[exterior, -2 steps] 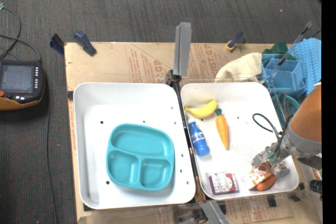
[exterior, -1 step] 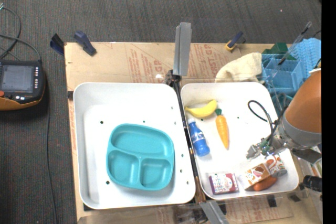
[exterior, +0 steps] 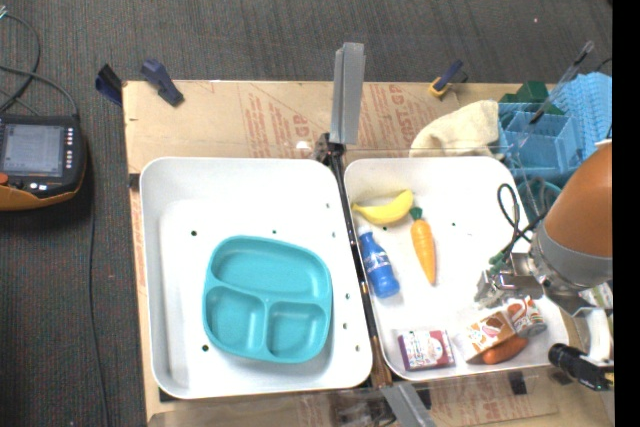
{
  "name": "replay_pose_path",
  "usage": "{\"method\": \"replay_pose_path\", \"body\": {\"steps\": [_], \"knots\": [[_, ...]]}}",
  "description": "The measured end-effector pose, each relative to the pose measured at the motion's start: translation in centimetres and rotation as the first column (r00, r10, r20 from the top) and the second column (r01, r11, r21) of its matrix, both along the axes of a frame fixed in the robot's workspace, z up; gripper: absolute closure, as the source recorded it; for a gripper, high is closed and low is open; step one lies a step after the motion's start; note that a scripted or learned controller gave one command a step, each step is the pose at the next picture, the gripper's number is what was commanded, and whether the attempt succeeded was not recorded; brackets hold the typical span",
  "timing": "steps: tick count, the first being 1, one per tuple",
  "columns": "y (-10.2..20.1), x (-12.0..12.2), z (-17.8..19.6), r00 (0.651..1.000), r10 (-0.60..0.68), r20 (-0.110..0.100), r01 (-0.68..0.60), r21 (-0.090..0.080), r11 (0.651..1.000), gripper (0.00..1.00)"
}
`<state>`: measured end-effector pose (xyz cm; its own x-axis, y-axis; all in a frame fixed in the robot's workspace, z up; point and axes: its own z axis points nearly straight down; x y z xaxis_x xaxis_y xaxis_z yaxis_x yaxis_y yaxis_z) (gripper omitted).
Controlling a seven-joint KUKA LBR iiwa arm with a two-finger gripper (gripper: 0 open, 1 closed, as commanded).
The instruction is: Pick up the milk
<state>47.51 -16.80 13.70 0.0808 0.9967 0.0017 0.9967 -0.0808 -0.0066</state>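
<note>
- Camera view: my claw [exterior: 503,281] is hovering at the right bin's [exterior: 470,171] right side; I cannot tell its state.
- The milk [exterior: 378,265] is lying near the left wall, beside the carrot [exterior: 425,249].
- I am risking grabbing the nearer packet [exterior: 508,324] instead.

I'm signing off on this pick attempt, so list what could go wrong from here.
1. The tool sits at the right bin's right side, close over a red-and-white packet and a hot dog; it could well close on those instead.
2. Which item is the milk is unclear: the blue bottle by the divider or the small carton near the front edge.
3. The bottle lies beside the banana and carrot, so a reach may nudge them.
</note>
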Motion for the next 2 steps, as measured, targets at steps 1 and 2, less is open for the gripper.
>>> {"method": "replay_pose_path", "body": {"steps": [1, 2], "knots": [[1.7, 9.2, 1.4, 0.970, -0.242, 0.000, 0.242, -0.003, 0.970, 1.00], [0.7, 12.7, 3.6, 0.823, -0.567, 0.000, 0.567, -0.005, 0.823, 1.00]]}}
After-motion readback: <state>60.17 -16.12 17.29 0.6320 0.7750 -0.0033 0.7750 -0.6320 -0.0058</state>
